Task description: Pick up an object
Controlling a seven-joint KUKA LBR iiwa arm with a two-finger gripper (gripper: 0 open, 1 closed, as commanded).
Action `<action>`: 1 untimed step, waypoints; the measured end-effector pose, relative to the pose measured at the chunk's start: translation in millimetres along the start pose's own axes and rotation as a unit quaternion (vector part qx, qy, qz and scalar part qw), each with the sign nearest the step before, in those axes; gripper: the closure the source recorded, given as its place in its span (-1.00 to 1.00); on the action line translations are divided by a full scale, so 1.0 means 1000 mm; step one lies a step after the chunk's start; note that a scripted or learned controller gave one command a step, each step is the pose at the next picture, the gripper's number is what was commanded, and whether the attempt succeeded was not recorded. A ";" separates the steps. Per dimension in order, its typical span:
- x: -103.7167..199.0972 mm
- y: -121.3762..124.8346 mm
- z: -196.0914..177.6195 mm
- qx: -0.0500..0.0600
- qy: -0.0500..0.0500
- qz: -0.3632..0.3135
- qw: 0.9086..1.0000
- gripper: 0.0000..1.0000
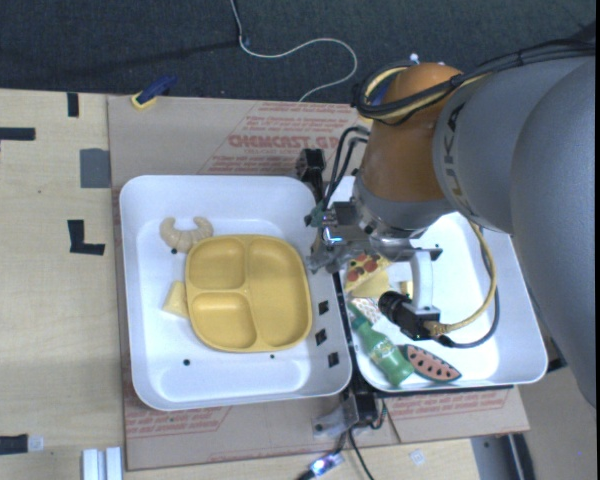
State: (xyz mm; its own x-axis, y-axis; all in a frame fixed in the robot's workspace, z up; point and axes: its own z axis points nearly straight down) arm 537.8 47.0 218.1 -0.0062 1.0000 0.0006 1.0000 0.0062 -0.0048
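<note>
Two shallow white bins side by side on the wooden worktop [40, 298], sitting on a cardboard sheet [270, 138].

Left white bin [140, 218]: one yellow three-compartment plastic plate [248, 293] takes up the middle and right, its right edge close to the bin's right wall. One beige curved croissant-shaped toy [184, 232] just beyond the plate's far-left corner. One pale yellow flat piece [175, 298] pokes out from under the plate's left edge. Open floor runs along the near wall and down the left wall; far-right corner also bare.

Right white bin [515, 363]: mostly covered by the grey arm with orange band [420, 148] reaching down from the right. Gripper [365, 258] sits low at the bin's left side, close to the wall shared with the other bin. Can't tell whether it's spread or pinching anything; the wrist hides it.

Items near the gripper, near-left part of the bin: one green plastic bottle [380, 346] lying slanted along the left wall, one red watermelon-slice toy [432, 362] just right of it near the front wall, small reddish bits [362, 266] right under the gripper, too blocked to identify. Bare floor in the near-right corner.

One white cable [280, 48] loops on the dark floor beyond the worktop.
</note>
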 end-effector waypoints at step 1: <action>0.017 -0.002 -0.005 -0.001 0.000 0.001 1.000 1.00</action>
State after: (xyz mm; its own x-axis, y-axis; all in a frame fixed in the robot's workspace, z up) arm 535.5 63.9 223.2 -0.0036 1.0000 0.0003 1.0000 0.0036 -0.0023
